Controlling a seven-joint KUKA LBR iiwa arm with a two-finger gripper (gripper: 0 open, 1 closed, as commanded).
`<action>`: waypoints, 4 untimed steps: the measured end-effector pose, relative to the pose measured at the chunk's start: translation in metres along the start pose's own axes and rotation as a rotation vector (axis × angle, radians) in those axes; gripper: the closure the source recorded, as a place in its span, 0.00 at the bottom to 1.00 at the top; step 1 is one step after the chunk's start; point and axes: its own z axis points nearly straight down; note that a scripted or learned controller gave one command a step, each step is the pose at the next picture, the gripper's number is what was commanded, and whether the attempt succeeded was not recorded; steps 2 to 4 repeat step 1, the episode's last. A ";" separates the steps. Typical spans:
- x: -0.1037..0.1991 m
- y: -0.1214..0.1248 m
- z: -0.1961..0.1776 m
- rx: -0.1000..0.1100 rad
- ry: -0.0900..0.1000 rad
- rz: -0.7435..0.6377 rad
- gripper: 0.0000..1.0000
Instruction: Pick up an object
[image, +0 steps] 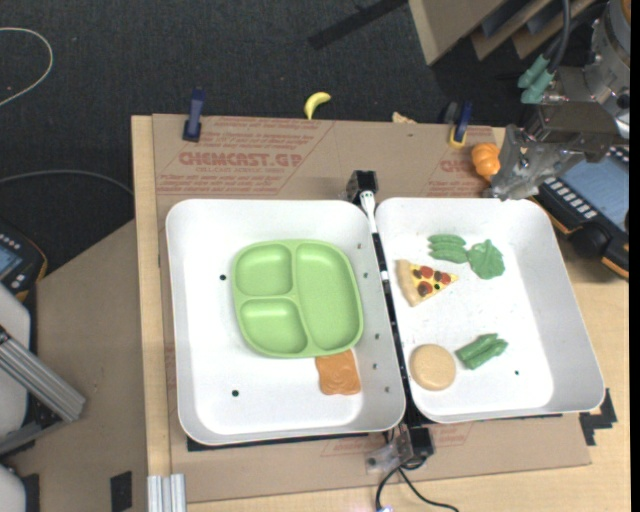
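Nothing's getting picked up yet, the gripper (515, 180) is hovering above the right bin (570, 300), pizza slice (425, 280) sitting below-left, grip state unclear.

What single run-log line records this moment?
gripper: above right bin's far corner, holding nothing | right bin: pizza, cookie, greens | left bin: green tray

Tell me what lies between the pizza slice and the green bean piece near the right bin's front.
Nothing: in the camera view, bare white bin floor runs from the pizza slice to that green bean piece. The round cookie sits off to the side.
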 end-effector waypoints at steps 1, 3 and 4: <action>-0.047 0.000 0.035 0.005 -0.001 0.004 1.00; -0.047 0.000 0.035 0.005 -0.001 0.004 1.00; -0.047 0.000 0.035 0.005 -0.001 0.004 1.00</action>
